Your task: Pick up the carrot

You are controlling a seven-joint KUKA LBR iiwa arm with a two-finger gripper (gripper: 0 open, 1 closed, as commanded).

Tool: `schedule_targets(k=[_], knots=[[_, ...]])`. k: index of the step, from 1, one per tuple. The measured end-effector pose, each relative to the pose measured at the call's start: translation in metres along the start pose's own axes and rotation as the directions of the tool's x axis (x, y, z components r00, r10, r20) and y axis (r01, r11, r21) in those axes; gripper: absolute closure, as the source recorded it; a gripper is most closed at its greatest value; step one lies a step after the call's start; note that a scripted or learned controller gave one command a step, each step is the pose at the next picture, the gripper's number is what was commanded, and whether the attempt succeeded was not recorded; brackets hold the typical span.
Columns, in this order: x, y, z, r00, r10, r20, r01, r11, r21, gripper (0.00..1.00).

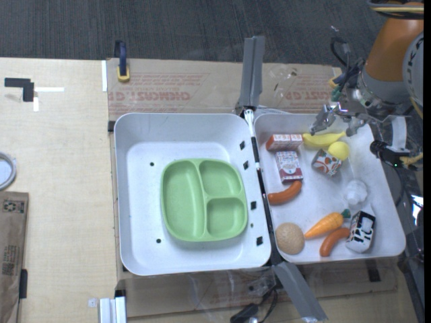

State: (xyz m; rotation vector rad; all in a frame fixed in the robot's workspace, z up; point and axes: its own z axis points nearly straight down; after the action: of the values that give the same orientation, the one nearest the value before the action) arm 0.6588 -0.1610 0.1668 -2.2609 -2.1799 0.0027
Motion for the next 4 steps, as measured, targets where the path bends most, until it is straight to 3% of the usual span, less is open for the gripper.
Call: schedule_targets(k=[1, 2, 3, 4], knots=[[0.006, -0.001, 0.009, 0.996, 0.094, 0.000, -0.094, 0.996, 0.000, 0.00], [0.023, -0.067, 0.024, 1.000, 0.008, 0.000, -0.008, 1.000, -0.001, 0.00], [0.038, -0.159, 0.064, 0.954, -0.300, -0.002, 0.300, 0.954, 0.001, 0.00], [-0.008, -0.180, 0.075, 0.783, -0.623, 0.001, 0.623, 0.783, -0.003, 0.00]])
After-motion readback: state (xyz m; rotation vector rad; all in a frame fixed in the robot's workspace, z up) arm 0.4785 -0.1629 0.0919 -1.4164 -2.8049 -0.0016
